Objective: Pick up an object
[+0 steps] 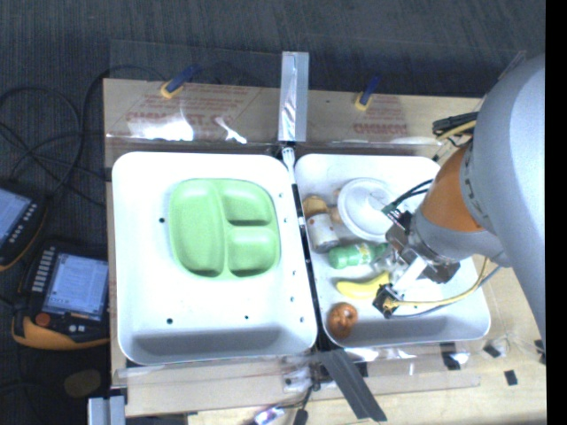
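The right bin (461, 326) holds several objects. A white cup (361, 207) lies at the back, with a tan piece (314, 206) and a small can (321, 232) to its left. A green bottle (354, 255) lies across the middle, and a yellow banana (361, 286) sits just in front of it. Near the front wall rests a brown round fruit (343, 318). My gripper (392, 268) hangs low over the right ends of the bottle and banana, and the arm covers the bin's right part.
In the left bin (133, 326) lies a green divided plate (223, 227). A raised divider (299, 237) separates the two bins. Tablets and cables sit on the floor to the left.
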Controlling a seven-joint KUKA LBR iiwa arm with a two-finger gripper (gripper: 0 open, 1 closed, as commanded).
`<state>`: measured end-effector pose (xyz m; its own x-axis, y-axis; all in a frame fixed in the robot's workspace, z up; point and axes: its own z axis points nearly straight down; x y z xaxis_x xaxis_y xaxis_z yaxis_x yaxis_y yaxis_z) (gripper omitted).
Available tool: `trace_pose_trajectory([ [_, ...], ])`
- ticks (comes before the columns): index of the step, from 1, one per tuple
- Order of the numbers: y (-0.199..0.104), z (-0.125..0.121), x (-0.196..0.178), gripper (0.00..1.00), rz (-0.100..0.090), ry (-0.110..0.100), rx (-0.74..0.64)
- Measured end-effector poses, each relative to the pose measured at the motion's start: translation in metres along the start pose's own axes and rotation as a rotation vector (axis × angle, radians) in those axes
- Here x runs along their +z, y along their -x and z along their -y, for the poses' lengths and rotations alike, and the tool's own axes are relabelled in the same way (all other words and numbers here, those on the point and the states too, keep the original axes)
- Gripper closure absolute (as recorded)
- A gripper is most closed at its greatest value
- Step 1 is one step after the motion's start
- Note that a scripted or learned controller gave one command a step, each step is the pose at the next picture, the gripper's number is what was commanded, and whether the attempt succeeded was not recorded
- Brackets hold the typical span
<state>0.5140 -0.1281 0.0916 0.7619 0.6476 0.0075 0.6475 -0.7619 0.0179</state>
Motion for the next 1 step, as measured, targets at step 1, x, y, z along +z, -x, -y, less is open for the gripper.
trace_pose_trajectory([
  [1,-0.0647,0.0694,-0.0921,1.00,0.016,-0.016,0.318],
])
